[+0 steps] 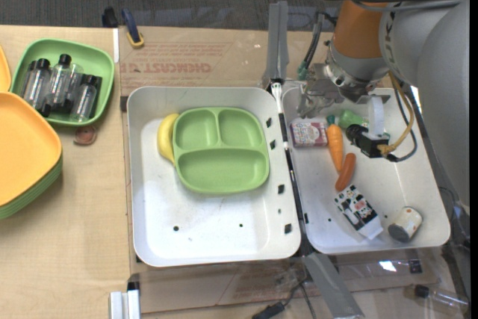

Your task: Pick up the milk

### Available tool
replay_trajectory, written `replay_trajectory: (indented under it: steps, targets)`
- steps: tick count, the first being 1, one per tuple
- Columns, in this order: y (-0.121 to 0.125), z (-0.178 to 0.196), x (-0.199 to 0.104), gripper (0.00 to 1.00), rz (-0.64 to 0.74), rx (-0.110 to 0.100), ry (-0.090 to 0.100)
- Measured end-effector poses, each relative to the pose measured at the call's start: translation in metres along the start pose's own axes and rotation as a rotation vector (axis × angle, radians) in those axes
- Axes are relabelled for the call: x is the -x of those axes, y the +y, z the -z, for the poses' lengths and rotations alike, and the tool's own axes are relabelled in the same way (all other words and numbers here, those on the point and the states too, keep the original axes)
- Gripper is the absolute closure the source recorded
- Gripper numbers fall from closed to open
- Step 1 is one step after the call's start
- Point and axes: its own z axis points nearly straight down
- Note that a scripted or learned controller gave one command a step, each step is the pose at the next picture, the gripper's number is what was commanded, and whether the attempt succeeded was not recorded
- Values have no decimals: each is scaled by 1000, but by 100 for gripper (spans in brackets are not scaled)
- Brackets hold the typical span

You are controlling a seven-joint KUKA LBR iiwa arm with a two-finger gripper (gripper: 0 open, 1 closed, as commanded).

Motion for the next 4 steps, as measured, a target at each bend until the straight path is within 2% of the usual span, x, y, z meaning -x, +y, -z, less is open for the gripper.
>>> replay_trajectory:
  steps: [1, 2, 3, 4]
  targets:
    - [-45, 26, 4, 100, 112, -1, 1]
    - [-38, 0, 16, 100, -101, -2, 1]
    - [-44, 0, 39, 100, 615, 1, 2]
    - [0, 1, -19, 100, 379, 3, 1]
